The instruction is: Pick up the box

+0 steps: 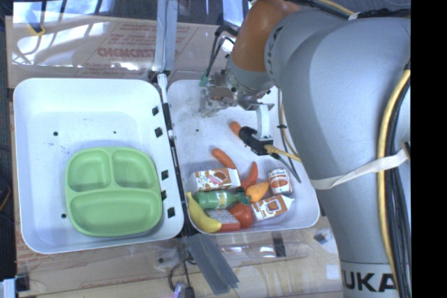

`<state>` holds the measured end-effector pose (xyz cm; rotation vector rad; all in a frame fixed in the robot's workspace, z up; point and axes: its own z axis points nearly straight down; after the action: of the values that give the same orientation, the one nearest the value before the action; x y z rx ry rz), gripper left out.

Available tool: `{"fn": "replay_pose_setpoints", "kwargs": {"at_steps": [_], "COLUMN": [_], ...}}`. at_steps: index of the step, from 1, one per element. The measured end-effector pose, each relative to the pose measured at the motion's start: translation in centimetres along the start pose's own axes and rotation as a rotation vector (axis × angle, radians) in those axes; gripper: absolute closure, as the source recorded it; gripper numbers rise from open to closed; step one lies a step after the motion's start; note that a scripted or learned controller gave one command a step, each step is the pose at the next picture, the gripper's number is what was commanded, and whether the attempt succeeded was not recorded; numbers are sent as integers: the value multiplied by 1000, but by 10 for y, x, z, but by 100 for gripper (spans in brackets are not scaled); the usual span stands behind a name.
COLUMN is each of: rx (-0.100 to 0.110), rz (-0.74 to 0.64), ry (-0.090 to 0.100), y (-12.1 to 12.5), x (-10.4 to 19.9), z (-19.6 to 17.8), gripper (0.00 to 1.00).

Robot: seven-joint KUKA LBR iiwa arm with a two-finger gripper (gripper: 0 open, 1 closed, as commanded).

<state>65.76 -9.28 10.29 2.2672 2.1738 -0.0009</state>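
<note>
Two small orange-and-white boxes lie in the right bin [183,123]: one [216,179] near its middle, the other [271,207] at the front right. My gripper [209,102] hangs over the bin's far left part, above bare floor and well behind both boxes. The grey arm with its orange band [260,24] covers the bin's far right side. Nothing shows in the gripper.
Around the boxes lie a carrot [224,158], a second carrot [257,190], a red pepper [241,214], a green bottle [218,199], a banana [198,215] and a small can [279,181]. The left bin [42,108] holds a green divided plate [112,192].
</note>
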Motion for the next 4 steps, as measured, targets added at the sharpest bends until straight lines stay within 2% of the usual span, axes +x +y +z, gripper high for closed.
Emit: {"fn": "replay_pose_setpoints", "kwargs": {"at_steps": [1, 2, 3, 4], "rx": [-1, -4, 2, -4], "rz": [-215, -510, -648, -859], "ry": [0, -1, 1, -1], "y": [-1, 0, -3, -7], "x": [5, -25, 64, 128], "z": [-90, -322, -242, -337], "gripper": [100, 100, 100, 100]}}
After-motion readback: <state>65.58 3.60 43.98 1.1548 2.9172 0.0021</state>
